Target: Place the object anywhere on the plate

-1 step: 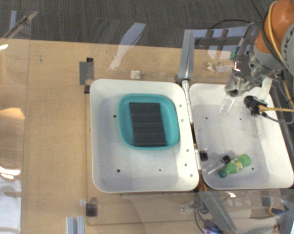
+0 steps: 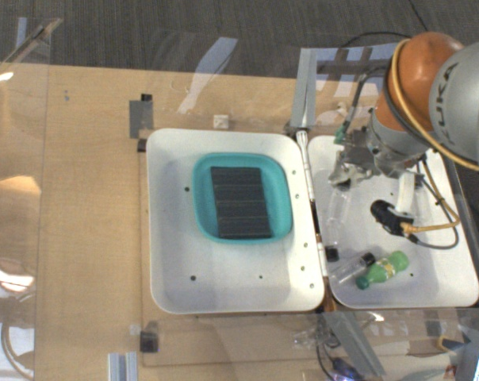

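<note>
Over the right bin (image 2: 461, 288), fingers (image 2: 344, 173) state unclear, green bottle (image 2: 385, 267) lying near, teal plate (image 2: 281, 205) left, no legible writing.

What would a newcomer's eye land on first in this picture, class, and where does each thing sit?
Probably the teal plate with its dark ribbed insert, lying in the middle of the left bin. Next the big grey arm with its orange band, leaning over the right bin from the upper right. Last, a small green object lying near the front of that right bin.
</note>
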You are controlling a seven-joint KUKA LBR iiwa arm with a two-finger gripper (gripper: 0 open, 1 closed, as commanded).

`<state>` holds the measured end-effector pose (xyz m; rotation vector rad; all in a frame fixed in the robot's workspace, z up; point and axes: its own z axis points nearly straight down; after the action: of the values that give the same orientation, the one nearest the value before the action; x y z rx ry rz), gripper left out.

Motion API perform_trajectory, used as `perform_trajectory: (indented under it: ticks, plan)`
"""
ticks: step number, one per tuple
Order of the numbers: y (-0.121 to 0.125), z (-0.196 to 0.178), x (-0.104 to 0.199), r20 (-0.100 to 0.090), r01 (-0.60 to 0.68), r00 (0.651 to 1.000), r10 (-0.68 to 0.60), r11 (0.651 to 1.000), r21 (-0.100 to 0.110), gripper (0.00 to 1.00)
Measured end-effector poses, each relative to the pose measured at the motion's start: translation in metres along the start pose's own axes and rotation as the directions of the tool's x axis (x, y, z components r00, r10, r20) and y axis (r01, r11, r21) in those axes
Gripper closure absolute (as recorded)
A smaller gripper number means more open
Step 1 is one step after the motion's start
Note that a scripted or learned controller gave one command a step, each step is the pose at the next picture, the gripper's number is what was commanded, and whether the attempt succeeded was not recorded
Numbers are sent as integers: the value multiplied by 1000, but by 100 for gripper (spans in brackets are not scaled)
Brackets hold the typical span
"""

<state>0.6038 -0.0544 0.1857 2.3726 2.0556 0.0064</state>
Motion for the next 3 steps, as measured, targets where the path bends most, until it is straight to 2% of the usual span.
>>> perform_trajectory:
  ticks: [1, 2, 3]
  plan:
    - [-39, 1, 40, 0, 184, 983, -184, 983, 1, 100]
    - [-38, 0, 40, 0, 184, 983, -184, 983, 0, 0]
    - [-7, -52, 60, 0, 170, 985, -170, 985, -1, 0]
